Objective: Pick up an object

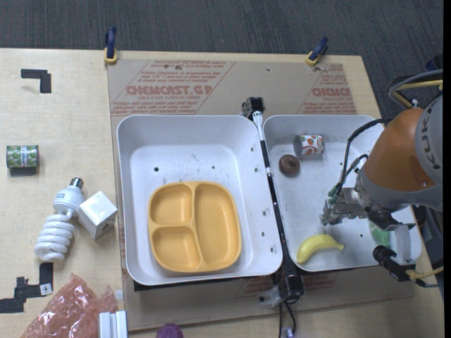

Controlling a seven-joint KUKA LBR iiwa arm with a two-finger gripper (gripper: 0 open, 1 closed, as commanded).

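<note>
Yellow plastic banana (319, 247) lies in the right-hand shallow white bin (331, 129), near its front wall, and looks like the closest candidate for a pick. The hand (337, 212) hangs just above and slightly to the right of it in the view, nothing visibly between its fingers; whether they are spread or closed I can't tell from this angle. Banana's long axis runs roughly left-right with a slight upward curl at the right tip, so the hand likely needs a short shift toward the front wall and a grip across the short axis. Small brown round object (289, 164) and red-and-white can (309, 144) sit further back, well apart from the hand. Orange divided tray (195, 226) sits in the left bin (141, 189).
</note>
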